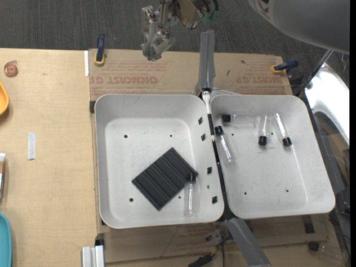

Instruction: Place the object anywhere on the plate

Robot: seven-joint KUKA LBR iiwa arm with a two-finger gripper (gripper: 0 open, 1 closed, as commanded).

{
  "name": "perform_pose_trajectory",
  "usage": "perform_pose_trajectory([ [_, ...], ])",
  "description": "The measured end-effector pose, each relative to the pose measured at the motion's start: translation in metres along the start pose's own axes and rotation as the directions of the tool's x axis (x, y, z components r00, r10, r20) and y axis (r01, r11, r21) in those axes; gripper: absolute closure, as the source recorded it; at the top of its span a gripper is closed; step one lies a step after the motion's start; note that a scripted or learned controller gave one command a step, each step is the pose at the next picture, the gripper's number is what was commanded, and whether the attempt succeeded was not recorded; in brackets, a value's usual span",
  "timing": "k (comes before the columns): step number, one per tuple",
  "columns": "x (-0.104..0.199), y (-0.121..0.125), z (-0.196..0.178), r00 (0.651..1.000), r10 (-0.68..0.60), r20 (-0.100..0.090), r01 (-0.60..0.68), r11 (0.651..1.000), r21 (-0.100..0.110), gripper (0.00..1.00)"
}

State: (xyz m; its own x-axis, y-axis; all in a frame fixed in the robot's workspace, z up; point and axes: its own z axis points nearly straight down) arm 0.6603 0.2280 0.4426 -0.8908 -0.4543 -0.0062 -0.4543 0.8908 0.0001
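Note:
A dark ribbed rectangular plate (164, 178) lies turned at an angle in the left bin (111, 121), toward its front. A clear vial with a black cap (191, 196) lies just right of the plate, its cap touching the plate's right corner and its body on the bin floor. My gripper (152, 50) hangs high above the cardboard behind the left bin's back rim, well away from both vial and plate, and I see nothing in it.
The right bin (311, 166) holds several more black-capped clear vials, such as one (282, 130) near its back. A grey upright bar (206, 60) stands behind the seam between the bins. Blue clamps (100, 42) (285, 67) pin the cardboard.

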Motion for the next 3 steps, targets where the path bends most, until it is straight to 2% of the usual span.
perform_pose_trajectory([
  [1, 0.000, 0.000, 0.000, 0.996, -0.094, 0.000, 0.094, 0.996, 0.000, 1.00],
  [2, 0.000, 0.000, 0.030, 0.977, -0.214, -0.003, 0.214, 0.977, -0.001, 1.00],
  [3, 0.001, -0.001, 0.004, 0.869, -0.495, 0.001, 0.495, 0.869, -0.001, 1.00],
])
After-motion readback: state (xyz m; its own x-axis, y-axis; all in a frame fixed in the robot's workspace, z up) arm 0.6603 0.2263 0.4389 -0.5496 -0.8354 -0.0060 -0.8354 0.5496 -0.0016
